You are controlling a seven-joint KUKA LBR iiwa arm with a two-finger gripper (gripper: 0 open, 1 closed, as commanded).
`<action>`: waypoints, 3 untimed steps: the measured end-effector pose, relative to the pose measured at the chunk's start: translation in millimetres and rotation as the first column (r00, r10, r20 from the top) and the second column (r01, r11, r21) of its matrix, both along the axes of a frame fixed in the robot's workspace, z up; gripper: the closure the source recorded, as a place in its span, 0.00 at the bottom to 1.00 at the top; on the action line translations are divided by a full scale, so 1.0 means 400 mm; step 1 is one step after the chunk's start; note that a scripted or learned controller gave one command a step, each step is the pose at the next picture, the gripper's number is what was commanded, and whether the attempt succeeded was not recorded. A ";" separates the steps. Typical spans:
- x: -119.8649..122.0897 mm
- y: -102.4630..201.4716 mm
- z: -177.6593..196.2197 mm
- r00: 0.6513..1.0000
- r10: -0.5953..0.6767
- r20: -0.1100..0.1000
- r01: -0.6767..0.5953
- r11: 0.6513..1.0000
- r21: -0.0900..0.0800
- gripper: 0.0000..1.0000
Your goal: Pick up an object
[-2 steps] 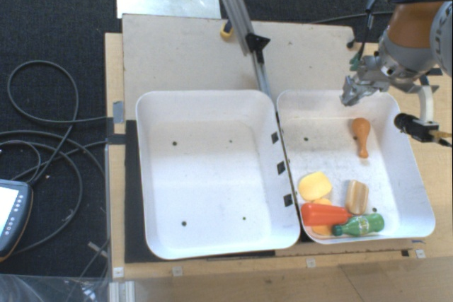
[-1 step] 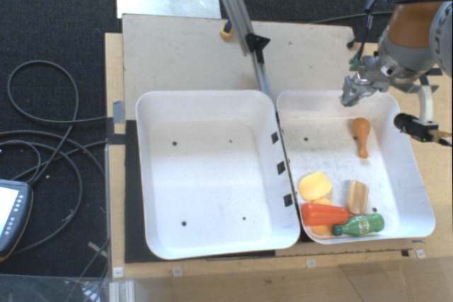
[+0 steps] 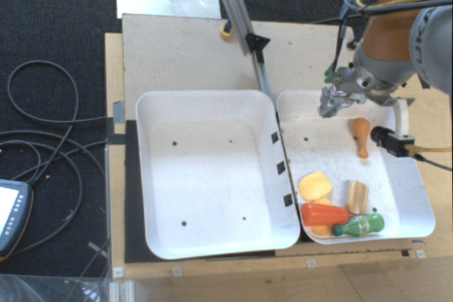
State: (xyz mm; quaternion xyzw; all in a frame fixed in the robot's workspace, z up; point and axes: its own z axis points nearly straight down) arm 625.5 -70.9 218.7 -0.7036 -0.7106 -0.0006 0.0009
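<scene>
My gripper (image 3: 331,107) hangs over the far part of the right bin (image 3: 322,134), with nothing visible between its fingers. A tan drumstick-shaped piece (image 3: 362,134) lies a little to its right and nearer the front. At the bin's front lie a yellow lemon-like piece (image 3: 315,187), a brown bread-like block (image 3: 357,196), a red-orange piece (image 3: 323,213) and a green bottle (image 3: 361,225), all apart from the gripper.
The left bin (image 3: 212,173) sits beside the right one, divided by a rim with black clips (image 3: 281,167). A slanted metal pole (image 3: 237,3) crosses the back of the bench. A black fitting with a cable (image 3: 391,140) sits at the right bin's edge.
</scene>
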 end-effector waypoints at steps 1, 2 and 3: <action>-0.046 0.122 0.034 1.000 0.000 0.001 0.000 1.000 0.001 1.00; -0.127 0.251 0.034 1.000 0.001 -0.001 -0.001 1.000 0.001 1.00; -0.162 0.364 0.014 1.000 0.000 0.000 0.000 1.000 0.000 1.00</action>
